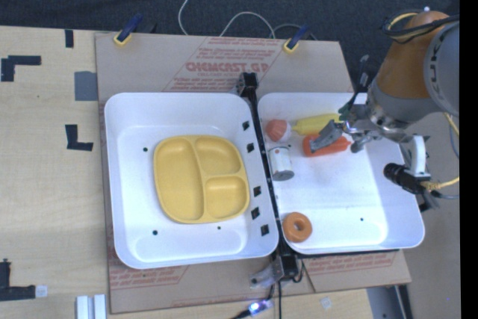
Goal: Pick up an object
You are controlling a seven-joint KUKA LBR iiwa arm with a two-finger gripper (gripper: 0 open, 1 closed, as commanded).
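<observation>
Nearest, at the right bin's (373, 235) near left corner: an orange ring-shaped toy (297, 226). Further back along its left wall, a small silver-white can (281, 162) and a pinkish round piece (276, 130). Towards the far edge, a yellow banana-like toy (314, 123) beside an orange-red carrot-like toy (326, 146), with the gripper (328, 135) low over both; spread or pressed together, cannot tell. In the left bin (127, 183), centred, a yellow divided plate (200, 178).
</observation>
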